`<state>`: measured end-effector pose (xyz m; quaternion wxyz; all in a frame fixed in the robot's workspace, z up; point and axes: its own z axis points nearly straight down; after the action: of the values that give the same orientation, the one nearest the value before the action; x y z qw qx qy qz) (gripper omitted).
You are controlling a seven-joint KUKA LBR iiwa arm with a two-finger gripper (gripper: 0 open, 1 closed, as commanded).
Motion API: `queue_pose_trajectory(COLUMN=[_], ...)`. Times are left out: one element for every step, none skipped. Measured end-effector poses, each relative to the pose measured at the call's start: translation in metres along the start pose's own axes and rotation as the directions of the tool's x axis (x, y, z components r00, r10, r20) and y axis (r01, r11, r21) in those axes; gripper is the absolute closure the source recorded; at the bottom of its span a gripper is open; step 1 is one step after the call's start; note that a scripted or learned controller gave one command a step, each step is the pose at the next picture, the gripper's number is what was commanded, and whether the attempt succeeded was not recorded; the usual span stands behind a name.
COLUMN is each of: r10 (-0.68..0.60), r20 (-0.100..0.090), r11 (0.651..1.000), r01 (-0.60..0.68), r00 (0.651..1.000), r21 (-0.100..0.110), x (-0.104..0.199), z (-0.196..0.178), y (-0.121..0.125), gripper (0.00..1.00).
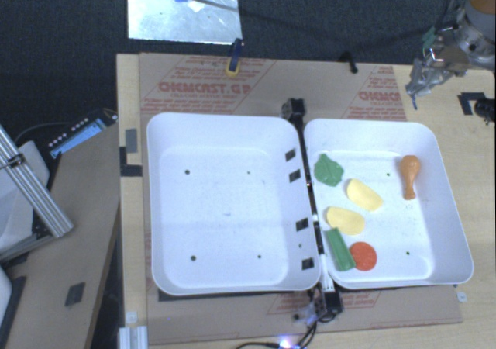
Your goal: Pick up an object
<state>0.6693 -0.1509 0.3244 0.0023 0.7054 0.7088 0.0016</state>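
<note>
The gripper (pixel 418 85) hangs high at the upper right, above the worktop (pixel 372 80) and outside the right bin (pixel 446 208), so it holds nothing; whether it is spread or closed I cannot tell, since it is small and blurred here. No pick has begun, I judge.

All the pickable things lie in the right bin, mostly toward its left wall beside the hinge, which would crowd a grasp there. The green lump (pixel 328 170) is knobbly. Two yellow pieces (pixel 363 195) (pixel 346 220) are smooth and rounded and lie near each other. The green stick (pixel 339 250) is long and flat, touching the red disc (pixel 363 256). The orange drumstick (pixel 409 175) lies well apart from the rest, with room around its narrow shaft, and looks the easiest target. All look like glossy plastic toy food. The left bin (pixel 225 208) is shallow, white and smooth.
</note>
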Motion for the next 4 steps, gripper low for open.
queue_pose_trajectory(r10=[-0.001,-0.001,0.007,0.003], r20=[-0.001,-0.001,0.002,0.001], r11=[1.000,1.000,1.000,1.000], r01=[0.001,0.001,-0.007,-0.003], r00=[1.000,1.000,1.000,1.000], r21=[0.000,0.000,0.003,0.000], x=[0.013,0.024,-0.033,-0.038], z=[-0.024,-0.036,-0.019,-0.039], y=[0.000,0.000,-0.001,-0.005], gripper=[1.00,1.00,1.00,1.00])
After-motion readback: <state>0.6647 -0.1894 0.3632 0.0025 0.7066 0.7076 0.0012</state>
